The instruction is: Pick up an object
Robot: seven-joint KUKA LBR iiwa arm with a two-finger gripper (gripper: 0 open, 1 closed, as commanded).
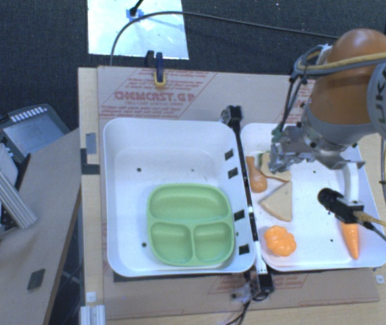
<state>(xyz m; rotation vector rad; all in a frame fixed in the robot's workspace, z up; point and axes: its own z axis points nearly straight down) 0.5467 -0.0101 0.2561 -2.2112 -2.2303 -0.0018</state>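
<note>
My gripper (pixel 279 160) hangs low over the far left part of the right bin (pixel 315 249). Just left of it lies an orange-brown sausage-shaped piece (pixel 254 175). A pale triangular bread slice (pixel 280 201) lies right below the gripper in the picture, close to it. Nearer the front sits a round orange toy fruit (pixel 280 241). An orange carrot (pixel 351 240) lies near the bin's right front corner. The wrist and arm hide the bin's far right part.
The left bin (pixel 129 154) holds a green divided plate (pixel 190 223) at its front right. A black divider (pixel 240 175) runs between the two bins. A yellow clamp (pixel 159 70) sits at the bench's far edge.
</note>
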